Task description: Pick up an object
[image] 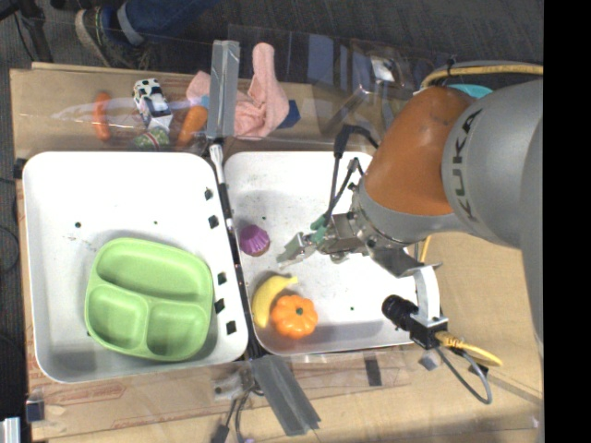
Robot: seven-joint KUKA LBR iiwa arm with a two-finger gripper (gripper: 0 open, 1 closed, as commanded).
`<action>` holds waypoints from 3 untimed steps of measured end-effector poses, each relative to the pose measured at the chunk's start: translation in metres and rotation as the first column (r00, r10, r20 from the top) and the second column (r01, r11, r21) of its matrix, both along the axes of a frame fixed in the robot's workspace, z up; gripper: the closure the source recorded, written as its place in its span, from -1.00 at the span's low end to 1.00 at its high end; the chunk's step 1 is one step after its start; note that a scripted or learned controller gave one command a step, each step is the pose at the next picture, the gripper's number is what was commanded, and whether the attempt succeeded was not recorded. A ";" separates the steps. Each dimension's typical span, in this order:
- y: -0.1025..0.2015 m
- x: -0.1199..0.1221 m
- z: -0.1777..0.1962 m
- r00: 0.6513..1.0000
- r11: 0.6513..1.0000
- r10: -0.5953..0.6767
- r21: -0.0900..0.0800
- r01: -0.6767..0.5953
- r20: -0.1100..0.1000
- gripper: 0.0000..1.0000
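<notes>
The gripper [300, 245] hangs over the middle of the right bin [277, 178], its fingers slightly parted with nothing between them. The purple toy [254, 240] lies just to its left, and the banana [266, 295] and the small orange pumpkin [294, 316] touch each other at the near edge. A grab there could easily slip: the round pumpkin may roll or drag the banana along, and the near wall and the divider on the left crowd the fingers, while the far half of the bin offers free room.
</notes>
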State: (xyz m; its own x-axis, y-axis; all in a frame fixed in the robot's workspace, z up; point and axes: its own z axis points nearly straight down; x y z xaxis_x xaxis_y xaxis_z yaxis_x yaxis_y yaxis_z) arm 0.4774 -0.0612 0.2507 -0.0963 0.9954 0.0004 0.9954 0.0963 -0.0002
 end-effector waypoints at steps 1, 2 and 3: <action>-0.071 -0.002 -0.119 0.884 0.884 -0.467 0.000 0.467 -0.006 -1.00; -0.032 0.000 -0.158 0.895 0.895 -0.446 0.001 0.446 0.001 -1.00; -0.032 0.001 -0.148 0.898 0.898 -0.441 0.002 0.441 0.000 1.00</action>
State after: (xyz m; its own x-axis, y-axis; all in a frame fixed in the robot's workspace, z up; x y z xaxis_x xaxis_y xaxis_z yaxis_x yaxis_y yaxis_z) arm 0.4782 -0.0930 0.1026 0.3521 0.9360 0.0019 0.9360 -0.3521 -0.0003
